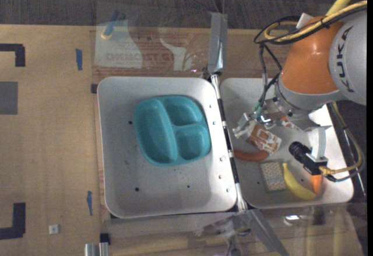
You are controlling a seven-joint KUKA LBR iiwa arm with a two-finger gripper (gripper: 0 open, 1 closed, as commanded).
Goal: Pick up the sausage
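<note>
The sausage (250, 155), reddish-brown and slim, lies flat in the right bin (233, 94) near its left wall. My gripper (249, 125) hangs over the same bin, just above and slightly up-view of the sausage, under the orange-banded wrist. An orange and white snack packet (264, 140) lies between the gripper and the sausage, touching or nearly touching the sausage's upper side. Nothing can be seen held in the gripper.
A yellow banana (296, 185), a speckled tan square (272, 175) and a small orange piece (316, 182) lie at the right bin's near side. A teal divided plate (172, 130) sits in the left bin (116, 179). A metal divider separates the bins.
</note>
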